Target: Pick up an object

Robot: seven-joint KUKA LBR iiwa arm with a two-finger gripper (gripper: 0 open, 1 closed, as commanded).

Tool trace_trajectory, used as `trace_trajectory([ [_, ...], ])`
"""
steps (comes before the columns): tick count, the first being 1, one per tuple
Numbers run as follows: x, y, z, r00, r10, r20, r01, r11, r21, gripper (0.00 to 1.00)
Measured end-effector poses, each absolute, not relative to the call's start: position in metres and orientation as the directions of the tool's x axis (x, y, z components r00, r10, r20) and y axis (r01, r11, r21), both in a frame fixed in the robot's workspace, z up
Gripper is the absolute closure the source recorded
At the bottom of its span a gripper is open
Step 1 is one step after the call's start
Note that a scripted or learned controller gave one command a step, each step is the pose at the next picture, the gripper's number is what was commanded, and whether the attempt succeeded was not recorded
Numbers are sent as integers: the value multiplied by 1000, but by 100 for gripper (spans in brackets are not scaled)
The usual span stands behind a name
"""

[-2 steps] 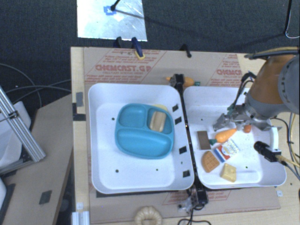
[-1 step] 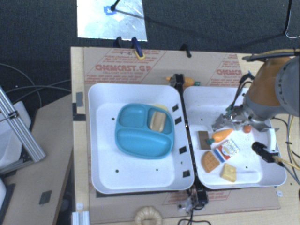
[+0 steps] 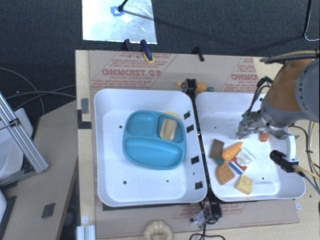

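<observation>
Two bins: a left bin (image 3: 107, 149) with a blue divided plate (image 3: 150, 146) bearing a tan piece (image 3: 168, 129), and a right bin (image 3: 290, 186) where the pickable things lie.
Objects to pick: a brown block (image 3: 217, 148), an orange carrot-like piece (image 3: 231, 151), a small white packet (image 3: 244, 158), a waffle-like square (image 3: 225, 173) and a pale yellow square (image 3: 244, 184), clustered toward 6 o'clock of the right bin.
Gripper: the gripper (image 3: 248, 127) sits low at about 1 o'clock from the carrot-like piece, near it but apart; I cannot tell its state, and nothing is seen in it.
Step in hand: my judgement is the approach, before any grasp.
Next move: likely a shift toward 7 o'clock to centre over one item, then a descent; the crowding calls for care.
Hard to make out: a small orange-red bit (image 3: 263, 136) beside the wrist is unidentifiable; the arm (image 3: 290, 91) is cut off at 3 o'clock.
</observation>
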State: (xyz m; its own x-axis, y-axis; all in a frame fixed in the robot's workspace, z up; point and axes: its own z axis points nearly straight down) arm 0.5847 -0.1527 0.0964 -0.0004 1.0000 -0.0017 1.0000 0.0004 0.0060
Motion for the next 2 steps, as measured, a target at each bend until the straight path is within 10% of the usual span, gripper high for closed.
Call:
trace_trajectory([
  [2,572,-148,193,-3,1000,-1,1000,3,6,100],
])
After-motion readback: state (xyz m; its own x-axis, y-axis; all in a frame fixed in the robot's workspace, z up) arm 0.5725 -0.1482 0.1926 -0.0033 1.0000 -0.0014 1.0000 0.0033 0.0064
